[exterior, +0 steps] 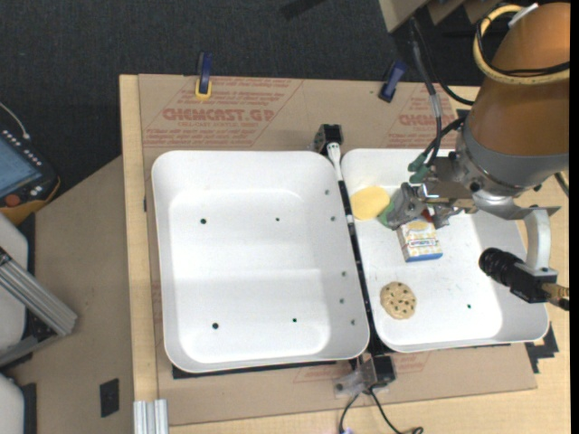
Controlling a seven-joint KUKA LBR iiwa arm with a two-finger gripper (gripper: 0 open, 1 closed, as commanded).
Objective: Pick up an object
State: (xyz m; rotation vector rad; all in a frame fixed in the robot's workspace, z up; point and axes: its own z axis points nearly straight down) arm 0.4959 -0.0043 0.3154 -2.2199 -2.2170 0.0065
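Blue-and-white small box (422, 242) lies in right bin (488, 328), directly under gripper (409, 212), touching or nearly so. I cannot tell gripper state. Yellow round piece (366, 202) sits just left of gripper; cookie (398, 300) lies nearer me, apart from box. Left bin (181, 269) sits alongside on cardboard (145, 134).

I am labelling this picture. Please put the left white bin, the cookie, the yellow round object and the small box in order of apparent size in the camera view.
1. left white bin, by far the largest.
2. small box, partly under the gripper.
3. and 4. yellow round object and cookie: they look alike, so I do not rank them.
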